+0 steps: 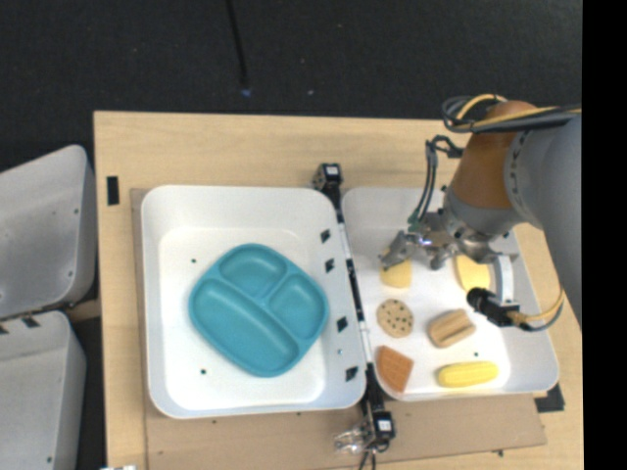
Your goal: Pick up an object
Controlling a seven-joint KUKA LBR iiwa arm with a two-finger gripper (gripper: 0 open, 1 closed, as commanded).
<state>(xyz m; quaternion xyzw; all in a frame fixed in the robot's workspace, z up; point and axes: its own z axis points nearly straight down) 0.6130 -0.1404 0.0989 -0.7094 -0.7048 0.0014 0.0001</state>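
Observation:
The right bin [529, 360] holds several small food toys. A pale yellow chunk [397, 277] lies near its left side, with a round speckled cookie [395, 317] just below it. A tan block [452, 328] sits in the middle, an orange wedge [394, 368] at the front left, and a yellow banana-like piece [465, 373] at the front. Another yellow piece [473, 274] lies partly under the arm. My gripper [416, 253] hangs low over the bin's back half, just above and right of the pale yellow chunk, with nothing visibly held.
The left bin [167, 380] holds a teal divided plate [257, 307]. A ridge with black clips [345, 292] separates the bins. The grey arm with its orange band [490, 169] and cables covers the right bin's back right corner.

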